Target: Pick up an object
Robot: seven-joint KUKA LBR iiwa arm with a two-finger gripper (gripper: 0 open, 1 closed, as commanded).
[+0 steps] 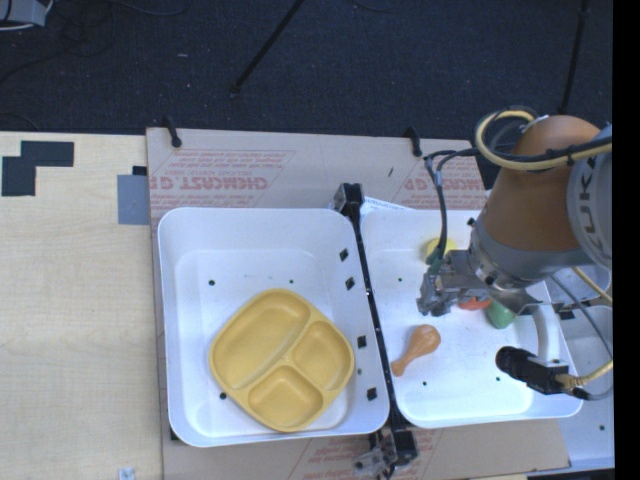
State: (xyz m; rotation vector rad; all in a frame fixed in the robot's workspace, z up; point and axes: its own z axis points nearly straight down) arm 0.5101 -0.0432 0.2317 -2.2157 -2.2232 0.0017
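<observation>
Camera view: gripper (432,303) hangs low in the right bin (470,413), finger state impossible to tell. Arm hides most of yellow (436,249), red (471,304) and green (500,316) items. Orange drumstick toy (416,348) lies clear, open floor around it. Left bin (185,268) holds a yellow tray (281,359).

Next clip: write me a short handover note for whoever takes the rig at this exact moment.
Claw: low in the right bin; finger state unreadable, nothing visibly held.
Things: orange drumstick toy lies just below the claw, apart from it. Yellow item and green and red pieces sit partly hidden by the arm. Yellow divided plate is in the left bin.
Done: no pick visible.
Left: grasp and lift one object.
</observation>
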